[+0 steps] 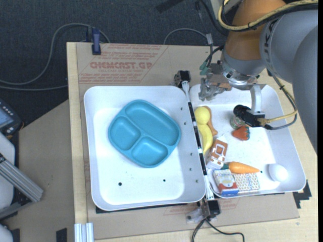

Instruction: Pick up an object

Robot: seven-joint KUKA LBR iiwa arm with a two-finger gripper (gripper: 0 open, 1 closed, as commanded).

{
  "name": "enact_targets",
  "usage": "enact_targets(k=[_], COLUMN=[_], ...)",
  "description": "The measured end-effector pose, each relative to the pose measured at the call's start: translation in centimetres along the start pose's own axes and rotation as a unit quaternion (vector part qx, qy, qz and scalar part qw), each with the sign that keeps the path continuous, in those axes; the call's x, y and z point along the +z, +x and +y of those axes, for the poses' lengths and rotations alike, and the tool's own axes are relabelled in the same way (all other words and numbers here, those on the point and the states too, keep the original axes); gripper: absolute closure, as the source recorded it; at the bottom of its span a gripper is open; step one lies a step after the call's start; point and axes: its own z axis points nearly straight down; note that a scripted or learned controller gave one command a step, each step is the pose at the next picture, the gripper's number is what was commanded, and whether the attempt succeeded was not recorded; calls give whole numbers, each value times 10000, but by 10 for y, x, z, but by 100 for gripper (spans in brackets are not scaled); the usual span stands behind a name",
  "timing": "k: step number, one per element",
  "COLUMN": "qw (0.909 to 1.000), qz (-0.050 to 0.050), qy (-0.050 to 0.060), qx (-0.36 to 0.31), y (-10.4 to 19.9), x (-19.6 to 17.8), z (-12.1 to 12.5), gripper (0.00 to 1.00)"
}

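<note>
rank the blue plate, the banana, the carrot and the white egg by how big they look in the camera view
1. blue plate, by far the largest
2. banana
3. carrot
4. white egg, smallest

The banana and carrot look close in length; the banana is thicker, so it ranks higher.

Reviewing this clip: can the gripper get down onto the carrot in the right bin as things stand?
Probably yes. The carrot lies on top and uncovered, though a small box sits against it; the gripper hangs over that bin's far end.

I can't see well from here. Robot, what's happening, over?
Pincer above right bin's far corner, nothing visibly gripped. Lemon and banana just below. Path clear.
</note>
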Motion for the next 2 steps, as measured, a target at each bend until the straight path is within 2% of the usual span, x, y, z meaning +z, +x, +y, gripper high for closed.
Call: enact_targets(k=[1,2], qw=[10000,10000], qz=[-29,-18], qy=[35,24], qx=[68,39], y=[-84,-79], x=[72,67], z=[27,27], gripper=[100,0])
